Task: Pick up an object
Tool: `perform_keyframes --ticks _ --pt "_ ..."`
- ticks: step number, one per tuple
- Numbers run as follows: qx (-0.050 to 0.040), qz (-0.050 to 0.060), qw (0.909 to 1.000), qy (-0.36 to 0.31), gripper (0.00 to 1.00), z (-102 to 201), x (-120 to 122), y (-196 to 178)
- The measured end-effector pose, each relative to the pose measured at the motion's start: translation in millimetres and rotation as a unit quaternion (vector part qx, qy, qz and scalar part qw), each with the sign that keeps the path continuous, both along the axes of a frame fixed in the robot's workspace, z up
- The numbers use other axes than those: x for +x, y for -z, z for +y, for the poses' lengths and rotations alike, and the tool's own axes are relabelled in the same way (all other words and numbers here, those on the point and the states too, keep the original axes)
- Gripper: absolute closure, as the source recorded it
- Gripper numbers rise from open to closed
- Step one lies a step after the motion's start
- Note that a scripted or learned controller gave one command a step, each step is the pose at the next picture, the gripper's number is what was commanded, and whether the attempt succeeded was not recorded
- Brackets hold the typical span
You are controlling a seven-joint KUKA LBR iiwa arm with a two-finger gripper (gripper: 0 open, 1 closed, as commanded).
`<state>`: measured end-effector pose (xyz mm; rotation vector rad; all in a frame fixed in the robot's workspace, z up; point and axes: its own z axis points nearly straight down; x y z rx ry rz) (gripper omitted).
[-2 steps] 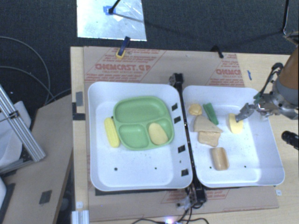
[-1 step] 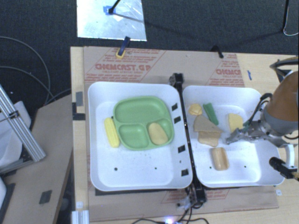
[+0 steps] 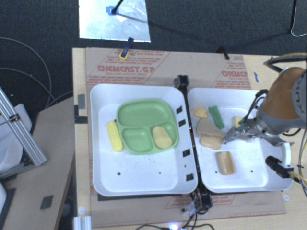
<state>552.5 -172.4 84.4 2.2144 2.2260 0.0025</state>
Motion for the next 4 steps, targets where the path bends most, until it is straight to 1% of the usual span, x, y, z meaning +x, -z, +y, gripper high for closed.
perform_keyframes --ticks 1,2,3,4 --pt "0.0003 0.002 1.0 0.003 0.0 -35 -48 0" --pt "-0.0006 -0.001 1.0 0.002 1.0 -34 -45 -11" --pt "-0.0006 -0.005 1.0 -0.003 1.0 17 -17 -102" --pt "-0.0009 -0.01 0.9999 -0.002 1.0 74 -26 -366"
